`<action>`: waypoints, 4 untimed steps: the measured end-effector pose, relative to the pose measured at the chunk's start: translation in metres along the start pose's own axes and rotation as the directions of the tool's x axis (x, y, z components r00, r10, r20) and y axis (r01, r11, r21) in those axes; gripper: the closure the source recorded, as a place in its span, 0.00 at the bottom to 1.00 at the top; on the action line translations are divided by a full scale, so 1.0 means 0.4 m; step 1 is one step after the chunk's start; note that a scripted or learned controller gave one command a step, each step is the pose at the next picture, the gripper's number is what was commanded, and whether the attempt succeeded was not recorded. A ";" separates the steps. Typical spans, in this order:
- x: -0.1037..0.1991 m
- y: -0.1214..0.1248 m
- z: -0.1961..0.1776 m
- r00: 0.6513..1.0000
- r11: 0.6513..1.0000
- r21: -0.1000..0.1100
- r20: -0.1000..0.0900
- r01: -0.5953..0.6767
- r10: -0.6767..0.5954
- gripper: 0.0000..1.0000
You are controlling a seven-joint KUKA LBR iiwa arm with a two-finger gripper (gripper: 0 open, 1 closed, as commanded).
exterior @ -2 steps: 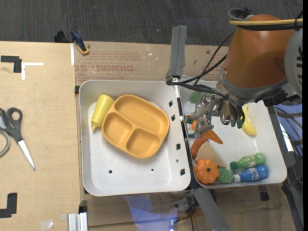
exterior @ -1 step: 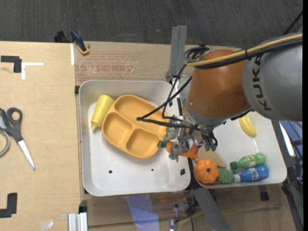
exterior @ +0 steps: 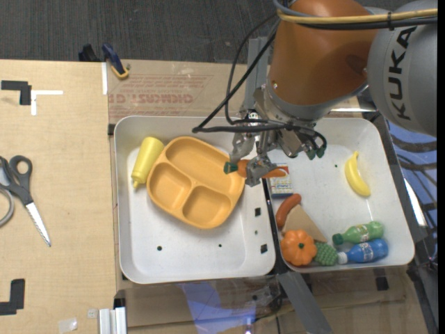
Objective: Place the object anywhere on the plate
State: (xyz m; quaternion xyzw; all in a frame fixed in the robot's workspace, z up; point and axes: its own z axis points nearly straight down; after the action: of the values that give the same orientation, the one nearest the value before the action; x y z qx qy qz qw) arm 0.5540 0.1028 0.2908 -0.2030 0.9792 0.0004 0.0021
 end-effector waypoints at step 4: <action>-0.015 0.052 -0.226 0.945 0.945 0.001 0.000 -0.326 0.326 1.00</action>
State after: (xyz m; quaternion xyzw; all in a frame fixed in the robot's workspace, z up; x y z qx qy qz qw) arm 0.5508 0.1241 0.3814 -0.0386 0.9993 0.0003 0.0018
